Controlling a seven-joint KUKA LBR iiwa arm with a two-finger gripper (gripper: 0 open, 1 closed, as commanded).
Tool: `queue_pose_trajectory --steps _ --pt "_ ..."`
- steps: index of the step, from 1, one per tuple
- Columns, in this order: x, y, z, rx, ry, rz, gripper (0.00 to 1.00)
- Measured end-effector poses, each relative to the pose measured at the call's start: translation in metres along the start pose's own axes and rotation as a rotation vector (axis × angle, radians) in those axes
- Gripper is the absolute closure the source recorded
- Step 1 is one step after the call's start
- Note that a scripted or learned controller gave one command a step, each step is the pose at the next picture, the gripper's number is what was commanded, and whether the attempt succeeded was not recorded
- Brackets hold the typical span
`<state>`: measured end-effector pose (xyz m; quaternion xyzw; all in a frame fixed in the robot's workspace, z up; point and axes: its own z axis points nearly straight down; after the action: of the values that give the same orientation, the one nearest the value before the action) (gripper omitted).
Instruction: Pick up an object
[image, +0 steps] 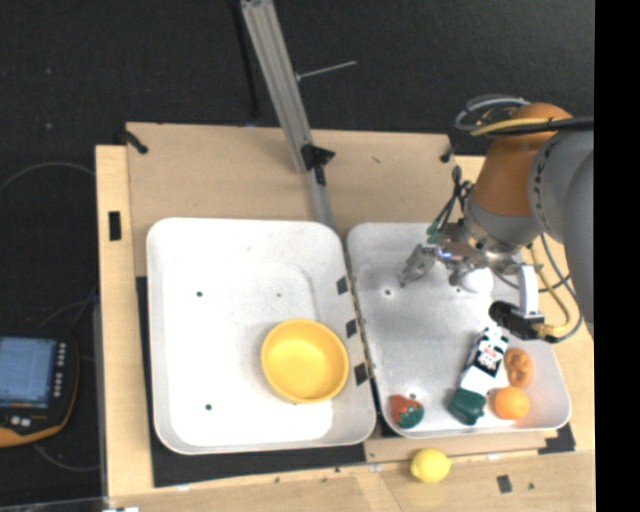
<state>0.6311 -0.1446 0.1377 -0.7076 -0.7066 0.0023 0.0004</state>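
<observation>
— Bins first: what sits where?

— Left bin carries a yellow bowl near its front right corner. Right bin crowds a white carton, orange, green block and strawberry toy along its front edge.

— And your tool?

— My gripper hangs spread, pinching nothing, over the back edge. I reckon that clutter could make a grab slip.

Arm cut off at right edge, tool fingers too small to read, handheld screen cropped at left
</observation>
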Motion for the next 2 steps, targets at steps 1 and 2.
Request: queue_pose_trajectory --steps 1,2 --pt "-0.001 -0.001 0.039 -0.001 0.001 0.001 0.00" --pt "-0.002 0.001 0.025 -0.008 0.000 0.004 1.00"
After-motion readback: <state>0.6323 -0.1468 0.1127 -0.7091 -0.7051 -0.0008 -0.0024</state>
